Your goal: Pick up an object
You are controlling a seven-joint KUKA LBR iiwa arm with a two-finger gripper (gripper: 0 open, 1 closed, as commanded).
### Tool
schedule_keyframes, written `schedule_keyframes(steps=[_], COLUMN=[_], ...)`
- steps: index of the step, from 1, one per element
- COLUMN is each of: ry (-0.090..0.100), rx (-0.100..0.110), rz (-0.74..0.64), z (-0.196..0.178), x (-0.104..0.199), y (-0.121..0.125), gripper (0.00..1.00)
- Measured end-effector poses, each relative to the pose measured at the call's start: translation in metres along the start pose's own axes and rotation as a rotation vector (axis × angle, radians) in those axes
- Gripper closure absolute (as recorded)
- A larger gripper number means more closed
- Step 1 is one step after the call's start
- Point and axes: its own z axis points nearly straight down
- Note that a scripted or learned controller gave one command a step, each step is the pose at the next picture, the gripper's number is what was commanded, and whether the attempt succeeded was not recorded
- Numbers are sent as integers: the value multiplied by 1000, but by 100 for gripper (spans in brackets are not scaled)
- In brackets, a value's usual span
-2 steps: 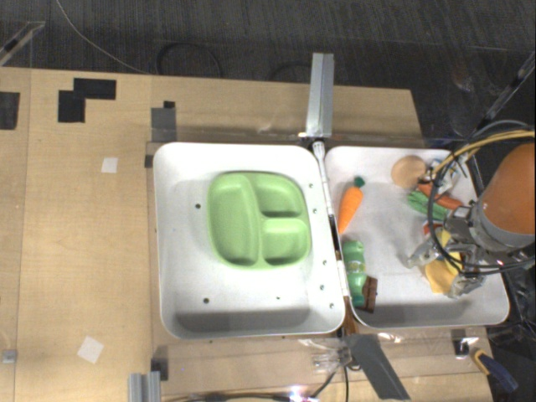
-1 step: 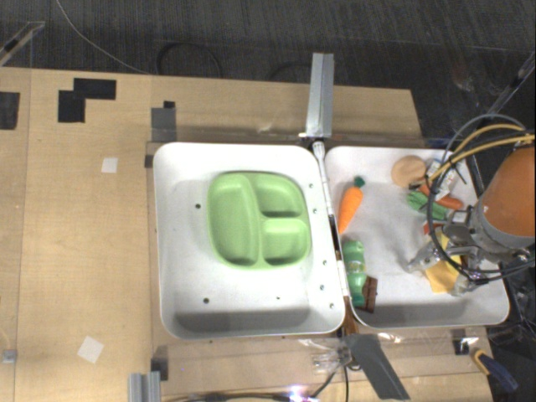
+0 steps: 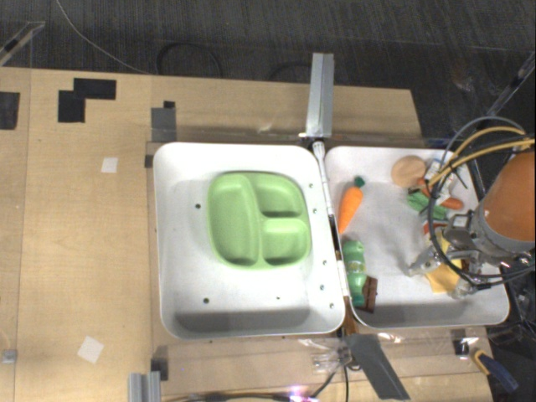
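Note:
In the right bin an orange toy carrot with a green top lies near the left wall. Below it rests a green toy with a small brown block at its lower end. A tan round piece sits at the bin's far side, beside small green and orange pieces. My gripper is low over the bin's right part, right above a yellow piece that it partly hides. Cables and the wrist cover much of the gripper.
The left bin holds a green divided plate. A metal post stands behind the seam between the two bins. Yellow and black cables loop above the right bin's far right corner.

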Motion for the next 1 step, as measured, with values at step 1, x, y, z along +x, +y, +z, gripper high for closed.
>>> schedule_keyframes(steps=[1], ry=[2], rx=[-4], rz=[-72], z=[0], x=[-3], y=[-4], gripper=[0])
